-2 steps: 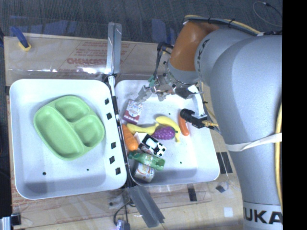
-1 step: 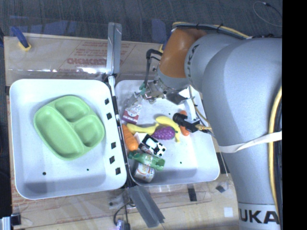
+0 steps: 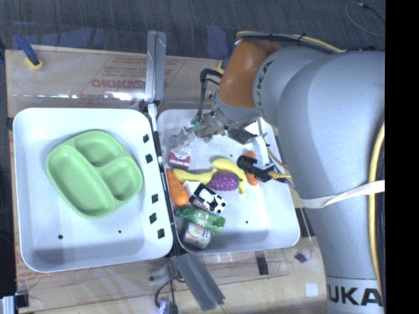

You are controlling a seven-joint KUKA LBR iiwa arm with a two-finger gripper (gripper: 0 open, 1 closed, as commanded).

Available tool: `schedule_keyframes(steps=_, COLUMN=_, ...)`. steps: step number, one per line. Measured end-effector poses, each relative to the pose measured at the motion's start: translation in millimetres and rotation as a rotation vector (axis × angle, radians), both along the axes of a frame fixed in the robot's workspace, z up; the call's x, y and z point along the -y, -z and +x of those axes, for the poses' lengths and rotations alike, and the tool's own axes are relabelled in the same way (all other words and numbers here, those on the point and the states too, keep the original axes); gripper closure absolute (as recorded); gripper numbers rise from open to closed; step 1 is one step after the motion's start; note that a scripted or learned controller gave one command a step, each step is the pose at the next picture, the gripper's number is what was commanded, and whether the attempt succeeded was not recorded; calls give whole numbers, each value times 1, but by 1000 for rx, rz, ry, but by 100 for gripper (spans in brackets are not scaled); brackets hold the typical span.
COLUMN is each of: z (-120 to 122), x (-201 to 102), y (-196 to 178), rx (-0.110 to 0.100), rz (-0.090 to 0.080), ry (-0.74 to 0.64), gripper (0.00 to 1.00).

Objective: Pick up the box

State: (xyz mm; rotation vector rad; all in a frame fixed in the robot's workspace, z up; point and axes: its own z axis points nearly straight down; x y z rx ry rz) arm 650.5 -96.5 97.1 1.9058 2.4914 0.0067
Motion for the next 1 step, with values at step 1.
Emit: schedule_keyframes(steps=1, z=-7, x=2, y=0, rx=-1, rz=2, ry=40, gripper=0)
